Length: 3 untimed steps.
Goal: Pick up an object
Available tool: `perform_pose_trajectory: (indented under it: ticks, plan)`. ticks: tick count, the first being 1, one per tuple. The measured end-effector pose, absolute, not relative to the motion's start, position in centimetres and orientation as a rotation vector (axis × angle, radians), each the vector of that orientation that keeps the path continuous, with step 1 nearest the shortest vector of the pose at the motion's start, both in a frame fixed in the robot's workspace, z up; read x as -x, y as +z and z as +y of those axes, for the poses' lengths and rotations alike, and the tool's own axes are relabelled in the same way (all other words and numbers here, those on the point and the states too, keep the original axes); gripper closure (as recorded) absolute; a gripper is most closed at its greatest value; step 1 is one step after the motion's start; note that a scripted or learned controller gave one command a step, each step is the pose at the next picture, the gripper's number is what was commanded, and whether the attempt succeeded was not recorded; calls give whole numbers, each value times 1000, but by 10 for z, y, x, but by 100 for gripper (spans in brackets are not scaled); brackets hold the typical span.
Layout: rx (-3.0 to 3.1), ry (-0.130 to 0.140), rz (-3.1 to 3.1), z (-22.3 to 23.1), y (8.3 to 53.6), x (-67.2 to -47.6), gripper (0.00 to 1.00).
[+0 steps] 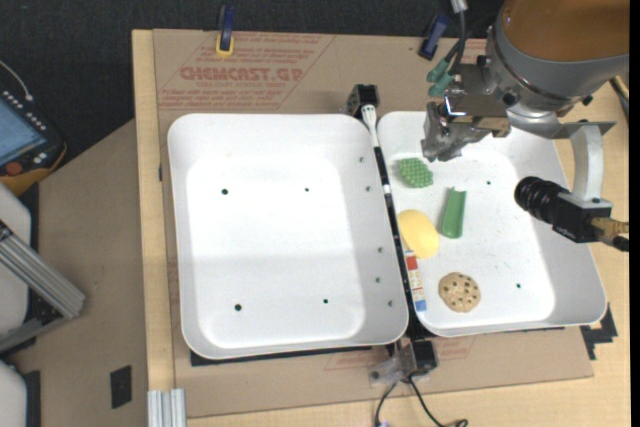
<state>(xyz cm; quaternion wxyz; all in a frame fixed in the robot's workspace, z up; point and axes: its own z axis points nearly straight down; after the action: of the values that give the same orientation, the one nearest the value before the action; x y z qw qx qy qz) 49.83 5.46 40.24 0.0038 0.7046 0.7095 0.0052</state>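
Note:
In the right bin lie a round green textured piece, a green stick-shaped object, a yellow lemon-like object and a brown cookie. My gripper hangs over the bin's far left part, just above and slightly right of the round green piece. Nothing shows between its fingers. The big grey and orange wrist hides the bin's far right corner.
The left bin lies beside the right one, parted by a dark divider strip. A black cylindrical part of the arm juts over the right bin. Both bins rest on a cardboard sheet held by blue clamps.

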Motion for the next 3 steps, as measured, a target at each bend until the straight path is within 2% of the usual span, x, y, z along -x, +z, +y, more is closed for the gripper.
perform_pose_trajectory:
  ticks: [1, 2, 3]
  plan:
    - [-2221, -11, 2230, 92, 324, -525, 100]
    - [-2218, 8, 2221, 82, 384, -478, 100]
    - [-2221, 4, 2218, 74, 393, -480, 100]
